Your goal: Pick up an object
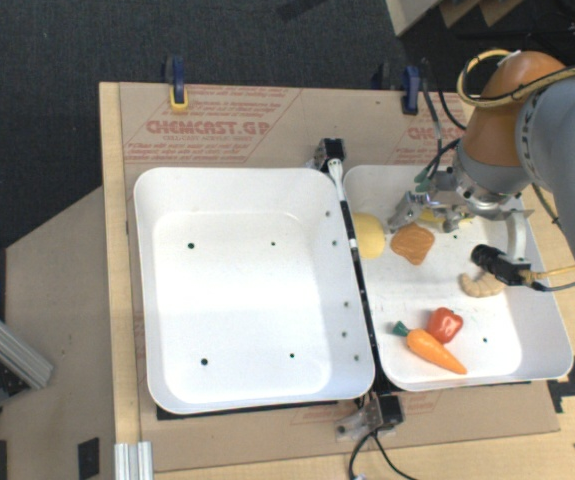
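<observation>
My gripper (430, 217) hangs over the back part of the right bin (537, 353), its fingers spread apart with nothing between them. Just below it, toward the front, lies a brown bread-like piece (413, 244). A pale yellow round fruit (368, 236) rests against the bin's left wall. A beige curved piece (481, 287) lies further right. At the front sit a red pepper (447, 324) and, touching it, an orange carrot (435, 350).
The left bin (152, 268) sits beside the right one, divided from it by their shared rims. The grey arm with its orange band (512, 118) comes in from the upper right over the right bin's back corner. Blue clamps (176, 80) hold the board's far edge.
</observation>
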`<control>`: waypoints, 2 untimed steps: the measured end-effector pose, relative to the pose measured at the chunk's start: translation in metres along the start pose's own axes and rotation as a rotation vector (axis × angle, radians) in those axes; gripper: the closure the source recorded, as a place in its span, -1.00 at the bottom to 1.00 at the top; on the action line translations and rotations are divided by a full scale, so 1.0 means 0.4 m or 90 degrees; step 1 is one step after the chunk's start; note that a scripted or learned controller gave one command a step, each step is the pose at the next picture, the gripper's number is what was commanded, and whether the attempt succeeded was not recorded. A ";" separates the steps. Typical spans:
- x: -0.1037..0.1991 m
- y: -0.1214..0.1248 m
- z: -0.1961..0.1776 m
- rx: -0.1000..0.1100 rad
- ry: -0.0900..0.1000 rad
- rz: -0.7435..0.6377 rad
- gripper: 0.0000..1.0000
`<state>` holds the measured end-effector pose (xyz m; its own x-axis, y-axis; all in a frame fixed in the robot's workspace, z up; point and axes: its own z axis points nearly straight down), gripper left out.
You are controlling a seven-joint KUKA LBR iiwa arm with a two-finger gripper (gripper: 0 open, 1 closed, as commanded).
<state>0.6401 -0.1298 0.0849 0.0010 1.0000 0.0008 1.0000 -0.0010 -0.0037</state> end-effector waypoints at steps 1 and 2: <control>0.000 0.004 -0.027 -0.003 -0.001 -0.001 1.00; -0.130 0.001 0.001 -0.004 -0.003 0.002 1.00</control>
<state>0.6406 -0.1818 0.0844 0.0036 1.0000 -0.0036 1.0000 -0.0036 0.0025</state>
